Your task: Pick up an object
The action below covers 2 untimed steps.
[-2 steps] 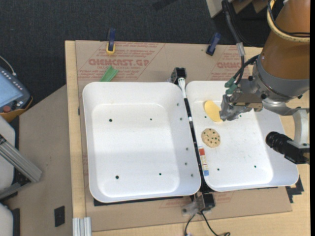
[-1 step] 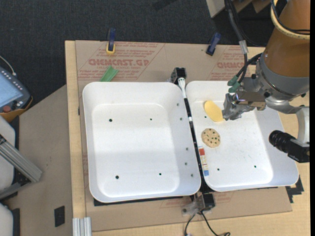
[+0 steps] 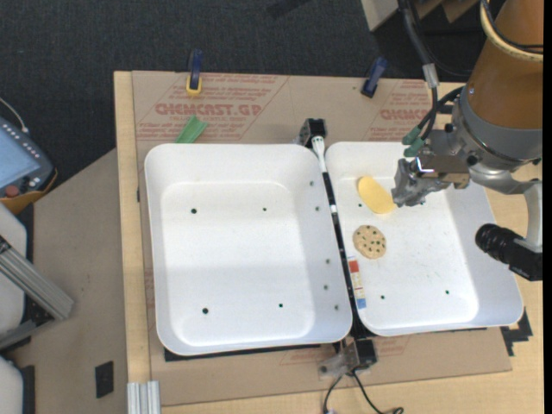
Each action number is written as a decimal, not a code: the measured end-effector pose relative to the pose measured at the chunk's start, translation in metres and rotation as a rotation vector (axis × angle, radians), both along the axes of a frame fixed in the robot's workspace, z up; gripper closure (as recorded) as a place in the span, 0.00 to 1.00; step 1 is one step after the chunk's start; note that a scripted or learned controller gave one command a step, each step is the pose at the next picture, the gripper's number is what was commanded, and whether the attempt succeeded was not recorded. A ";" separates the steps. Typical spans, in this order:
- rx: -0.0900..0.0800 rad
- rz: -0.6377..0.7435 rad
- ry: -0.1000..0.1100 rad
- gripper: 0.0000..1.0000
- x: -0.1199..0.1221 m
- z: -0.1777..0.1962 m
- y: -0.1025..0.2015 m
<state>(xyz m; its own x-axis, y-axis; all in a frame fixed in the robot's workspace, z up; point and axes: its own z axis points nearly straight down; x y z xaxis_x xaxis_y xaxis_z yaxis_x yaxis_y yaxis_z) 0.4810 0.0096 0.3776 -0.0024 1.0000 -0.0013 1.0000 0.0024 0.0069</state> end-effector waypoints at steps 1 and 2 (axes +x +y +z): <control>0.003 0.004 0.002 1.00 -0.001 0.025 0.058; 0.004 0.004 0.000 1.00 -0.001 0.074 0.115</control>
